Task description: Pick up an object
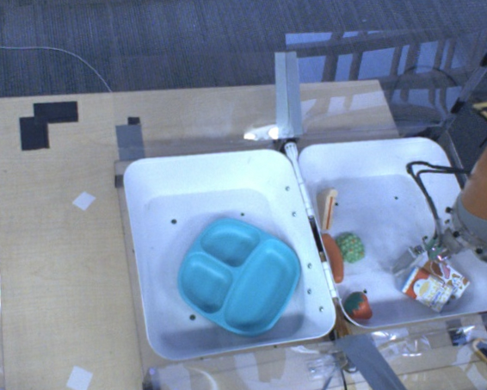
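My gripper (429,252) sits low in the right bin (370,163), lower right of frame, at the carton (433,285). Grip state: cannot tell. Approach step, I judge. Next: close squarely on the carton, then lift straight.

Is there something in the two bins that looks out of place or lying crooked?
Nothing is spilled or broken. The blue three-compartment plate lies turned at an angle in the left white bin. In the right white bin, the small orange-and-white carton lies tipped on its side.
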### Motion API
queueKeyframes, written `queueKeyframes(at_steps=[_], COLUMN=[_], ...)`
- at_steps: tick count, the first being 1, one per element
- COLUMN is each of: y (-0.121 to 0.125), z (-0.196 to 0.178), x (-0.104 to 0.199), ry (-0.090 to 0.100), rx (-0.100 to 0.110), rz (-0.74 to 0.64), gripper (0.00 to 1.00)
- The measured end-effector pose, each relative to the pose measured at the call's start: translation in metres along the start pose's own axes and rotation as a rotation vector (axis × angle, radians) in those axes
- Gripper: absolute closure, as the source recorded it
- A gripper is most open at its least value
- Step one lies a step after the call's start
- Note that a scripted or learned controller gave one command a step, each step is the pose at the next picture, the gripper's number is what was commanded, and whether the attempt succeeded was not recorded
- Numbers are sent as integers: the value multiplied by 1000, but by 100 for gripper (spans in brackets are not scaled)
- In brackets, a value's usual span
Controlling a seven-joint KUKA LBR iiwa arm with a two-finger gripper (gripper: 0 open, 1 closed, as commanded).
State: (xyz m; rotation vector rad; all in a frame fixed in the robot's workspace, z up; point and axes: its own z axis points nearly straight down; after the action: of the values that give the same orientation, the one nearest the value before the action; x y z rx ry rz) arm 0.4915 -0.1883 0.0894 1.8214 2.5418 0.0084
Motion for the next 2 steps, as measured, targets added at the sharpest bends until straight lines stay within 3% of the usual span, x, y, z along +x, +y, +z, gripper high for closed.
queueKeyframes(at_steps=[1, 2], y=[16, 132], z=[-2, 2], x=[54, 50], ry=[6, 4], rx=[9, 2], rz=[279, 60], gripper=[0, 0])
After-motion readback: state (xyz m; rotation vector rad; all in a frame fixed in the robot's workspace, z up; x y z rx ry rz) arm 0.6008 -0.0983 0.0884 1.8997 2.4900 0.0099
